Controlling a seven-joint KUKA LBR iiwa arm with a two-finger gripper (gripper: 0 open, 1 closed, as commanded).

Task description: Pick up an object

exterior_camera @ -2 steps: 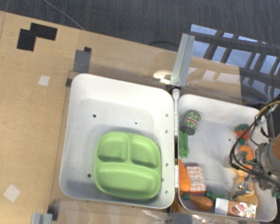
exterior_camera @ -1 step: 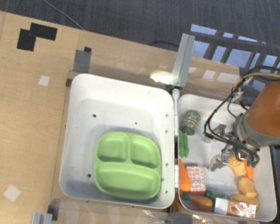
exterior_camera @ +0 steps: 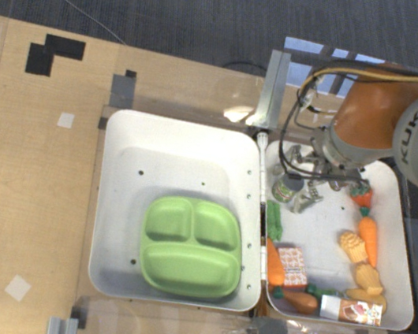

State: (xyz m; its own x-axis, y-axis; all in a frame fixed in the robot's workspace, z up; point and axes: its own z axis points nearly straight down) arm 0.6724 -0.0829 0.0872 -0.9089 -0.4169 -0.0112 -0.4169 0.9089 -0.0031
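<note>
My gripper (exterior_camera: 304, 197) hangs low over the far left part of the right bin (exterior_camera: 403, 292), below the arm's orange band (exterior_camera: 371, 111). A small grey round item (exterior_camera: 285, 190) lies just to its left, close to it or touching it; I cannot tell which. In the same bin lie a green piece (exterior_camera: 273, 221), an orange carrot (exterior_camera: 368, 238), a red and orange piece (exterior_camera: 361, 199) partly under the wrist, a tan waffle-like piece (exterior_camera: 352, 246), a patterned red box (exterior_camera: 292, 266), a brown sausage (exterior_camera: 299, 301) and a white bottle (exterior_camera: 352, 310).
The left bin (exterior_camera: 132, 149) holds a green divided plate (exterior_camera: 191, 245) at its near side. A metal post (exterior_camera: 271, 93) stands behind the wall between the bins. Cables loop from the wrist above the right bin's far edge.
</note>
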